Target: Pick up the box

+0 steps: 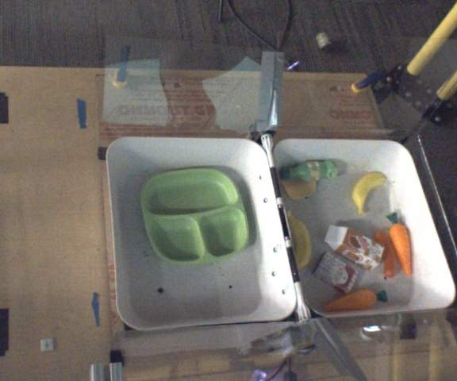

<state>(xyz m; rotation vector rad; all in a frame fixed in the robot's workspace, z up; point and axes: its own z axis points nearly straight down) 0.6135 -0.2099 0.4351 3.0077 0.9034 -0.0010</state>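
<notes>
Camera view, near to far: in the right bin (433, 290) we see a carrot (361, 299), then a dark packet (336, 271) touching the box (359, 250), orange and white, lying flat near the bin's middle beside a second carrot (401, 247). Farther back lie a banana (369, 189) and a green bottle (312, 170). The left bin (125, 236) holds a green plate (195, 214). We cannot tell how the jaws stand.
</notes>
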